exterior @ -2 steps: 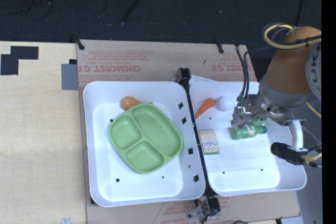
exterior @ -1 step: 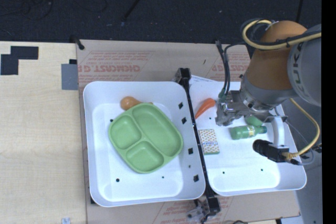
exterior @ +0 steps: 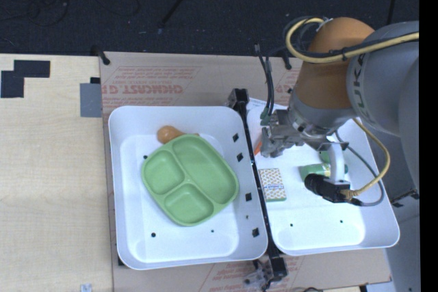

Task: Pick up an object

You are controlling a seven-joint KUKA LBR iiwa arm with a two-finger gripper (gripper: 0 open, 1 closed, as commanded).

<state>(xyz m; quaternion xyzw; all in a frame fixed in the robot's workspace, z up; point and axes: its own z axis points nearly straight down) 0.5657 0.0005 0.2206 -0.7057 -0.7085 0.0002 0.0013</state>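
Note:
My gripper (exterior: 274, 145) hangs low over the left part of the right bin (exterior: 328, 232), under the orange wrist band. Just below it lies a small patterned card-like packet (exterior: 272, 184). A thin orange-red thing (exterior: 259, 144) peeks out at the gripper's left side, next to the divider. A green object (exterior: 316, 171) lies to the right, partly behind a white and black part of the arm. In the left bin (exterior: 130, 229), a green divided plate (exterior: 189, 179) rests with an orange object (exterior: 168, 134) at its upper left edge.
A black clamp bar (exterior: 250, 174) runs between the two bins. Cables loop around the wrist and down over the right bin's right side. Cardboard lies beneath both bins, with a wooden bench top to the left.

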